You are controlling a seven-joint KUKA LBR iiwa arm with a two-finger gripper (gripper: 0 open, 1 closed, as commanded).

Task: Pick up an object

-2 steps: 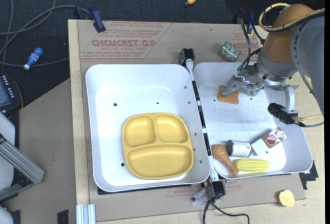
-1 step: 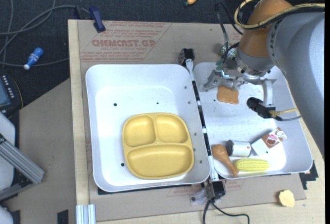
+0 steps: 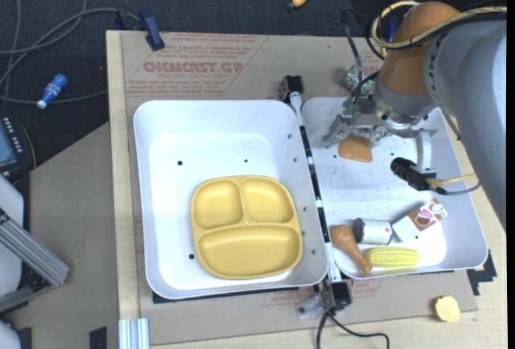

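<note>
Hovering low in the right bin (image 3: 459, 247), gripper (image 3: 360, 135) with fingers spread sits over an orange-brown lump (image 3: 356, 149) near the far wall; grasp stage, likely needing descent and closing around it.

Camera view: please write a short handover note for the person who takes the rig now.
Gripper: low in the right white bin, over an orange-brown rounded piece; a grasp is not confirmed.
Right bin near edge: yellow corn cob, brown drumstick-shaped toy, small red-and-white carton.
Left white bin: yellow divided plate.
Done: nothing lifted.
Left: grasp and lift one object.
</note>
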